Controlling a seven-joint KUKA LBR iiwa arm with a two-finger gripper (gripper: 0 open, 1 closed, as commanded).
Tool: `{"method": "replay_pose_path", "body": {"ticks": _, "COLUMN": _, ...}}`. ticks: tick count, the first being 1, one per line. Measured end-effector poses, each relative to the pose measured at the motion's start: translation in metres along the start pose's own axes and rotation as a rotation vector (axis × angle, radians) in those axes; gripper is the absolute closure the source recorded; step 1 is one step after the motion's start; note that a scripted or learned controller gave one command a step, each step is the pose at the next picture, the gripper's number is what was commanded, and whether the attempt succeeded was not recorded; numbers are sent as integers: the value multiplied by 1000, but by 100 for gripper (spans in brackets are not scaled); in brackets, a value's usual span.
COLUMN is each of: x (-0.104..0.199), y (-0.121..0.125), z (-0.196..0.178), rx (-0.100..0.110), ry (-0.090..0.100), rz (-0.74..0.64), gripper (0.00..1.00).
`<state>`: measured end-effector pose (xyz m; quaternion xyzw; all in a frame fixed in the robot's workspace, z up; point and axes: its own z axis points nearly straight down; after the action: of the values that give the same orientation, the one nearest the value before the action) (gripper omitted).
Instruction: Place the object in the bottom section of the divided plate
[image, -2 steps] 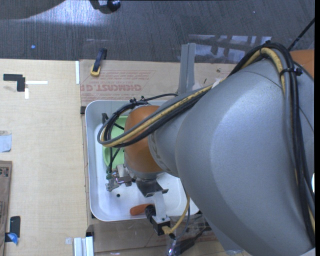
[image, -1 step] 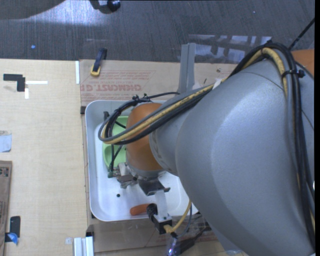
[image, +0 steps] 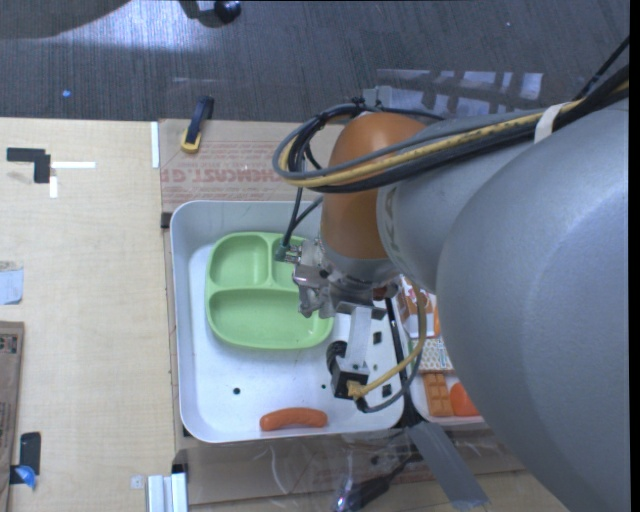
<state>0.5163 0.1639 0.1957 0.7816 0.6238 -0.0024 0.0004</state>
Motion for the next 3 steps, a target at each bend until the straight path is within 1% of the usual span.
{"method": "replay_pose_path", "body": {"ticks": 1, "x": 11, "y": 3, "z": -37, "rx": 0, "ry": 0, "rz": 64, "gripper": 100}}
{"method": "replay_pose_path", "body": {"ticks": 2, "x": -42, "y": -8, "z": 99, "rx": -11, "ry": 7, "rz": 35, "gripper": 100}}
{"method": "replay_pose_path", "body": {"ticks": 3, "x": -1, "y": -40, "z": 105, "rx": 1, "ry": 2, "rz": -150, "gripper": 100}}
